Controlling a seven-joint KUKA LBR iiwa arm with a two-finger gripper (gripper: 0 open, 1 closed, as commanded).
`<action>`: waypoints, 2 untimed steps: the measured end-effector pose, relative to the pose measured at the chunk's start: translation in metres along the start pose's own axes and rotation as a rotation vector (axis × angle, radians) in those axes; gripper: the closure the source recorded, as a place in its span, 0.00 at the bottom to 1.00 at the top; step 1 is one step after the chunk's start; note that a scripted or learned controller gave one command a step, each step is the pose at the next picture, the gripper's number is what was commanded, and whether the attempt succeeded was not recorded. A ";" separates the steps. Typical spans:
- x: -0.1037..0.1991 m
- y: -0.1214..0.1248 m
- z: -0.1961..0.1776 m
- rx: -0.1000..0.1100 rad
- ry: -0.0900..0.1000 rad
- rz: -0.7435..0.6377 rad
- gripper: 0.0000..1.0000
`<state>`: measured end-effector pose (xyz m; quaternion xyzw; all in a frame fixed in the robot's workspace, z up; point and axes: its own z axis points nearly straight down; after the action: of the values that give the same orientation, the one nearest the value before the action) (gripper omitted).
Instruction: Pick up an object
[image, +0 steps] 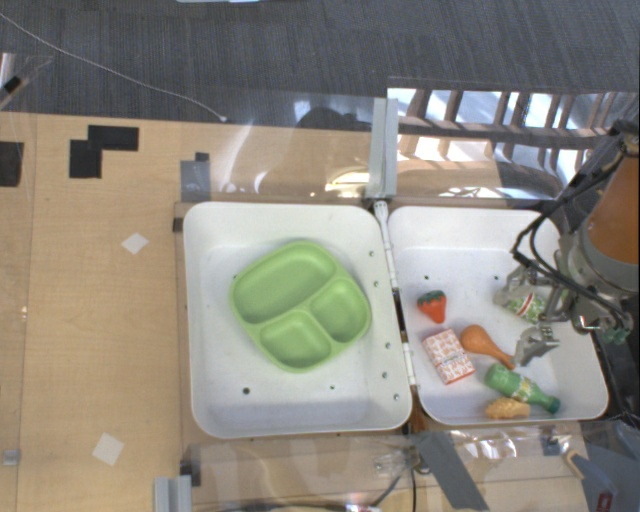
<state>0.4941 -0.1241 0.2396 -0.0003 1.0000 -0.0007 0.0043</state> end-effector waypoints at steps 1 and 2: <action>-0.021 -0.003 0.135 0.000 -0.012 0.390 0.00; -0.024 -0.002 0.123 0.000 -0.018 0.382 1.00</action>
<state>0.5190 -0.1262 0.1169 0.1896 0.9818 0.0004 0.0131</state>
